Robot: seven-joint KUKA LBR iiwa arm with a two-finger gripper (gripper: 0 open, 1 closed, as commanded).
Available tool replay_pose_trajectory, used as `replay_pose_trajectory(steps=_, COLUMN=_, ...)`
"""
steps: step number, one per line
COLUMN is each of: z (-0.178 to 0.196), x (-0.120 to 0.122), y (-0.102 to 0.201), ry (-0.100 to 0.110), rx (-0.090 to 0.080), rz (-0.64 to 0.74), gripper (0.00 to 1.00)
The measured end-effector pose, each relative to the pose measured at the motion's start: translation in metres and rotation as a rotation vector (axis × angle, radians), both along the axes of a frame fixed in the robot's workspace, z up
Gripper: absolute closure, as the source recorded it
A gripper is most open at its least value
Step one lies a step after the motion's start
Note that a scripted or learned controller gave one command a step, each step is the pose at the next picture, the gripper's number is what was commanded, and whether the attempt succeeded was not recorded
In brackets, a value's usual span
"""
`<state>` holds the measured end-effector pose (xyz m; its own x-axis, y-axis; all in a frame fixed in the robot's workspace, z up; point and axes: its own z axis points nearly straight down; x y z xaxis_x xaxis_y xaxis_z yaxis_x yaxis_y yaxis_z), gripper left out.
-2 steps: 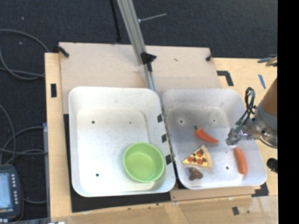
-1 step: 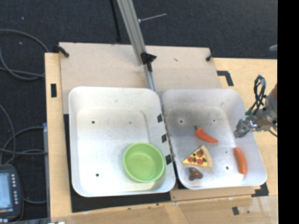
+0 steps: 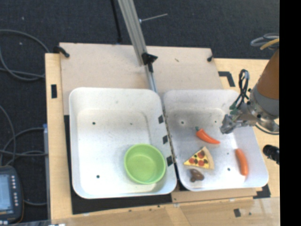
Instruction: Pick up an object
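**Bench contents, two bins**

One green bowl [image 3: 145, 163] in the left bin [image 3: 94, 107], well left of the gripper [image 3: 228, 125]. Right bin [image 3: 188, 102]: one slice of toy pizza [image 3: 200, 158] and one brown lump [image 3: 196, 175], below-left of the gripper; one orange carrot [image 3: 207, 136], just beside it; one orange sausage [image 3: 241, 161], below it. Gripper over the right bin, grasp state cannot be told. Pale wooden bench [image 3: 103, 65] on dark carpet [image 3: 47, 13], cables lying about.

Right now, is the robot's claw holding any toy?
No. The gripper hangs over the right bin, next to the carrot, with no toy between its fingers.
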<state>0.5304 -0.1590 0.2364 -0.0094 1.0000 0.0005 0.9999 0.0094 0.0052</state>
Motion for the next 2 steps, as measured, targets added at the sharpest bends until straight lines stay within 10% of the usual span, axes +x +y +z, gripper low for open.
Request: replay_pose_trajectory(steps=2, z=0.016, x=0.017, y=0.095, ry=0.001, rx=0.001, rz=0.000, gripper=1.00)
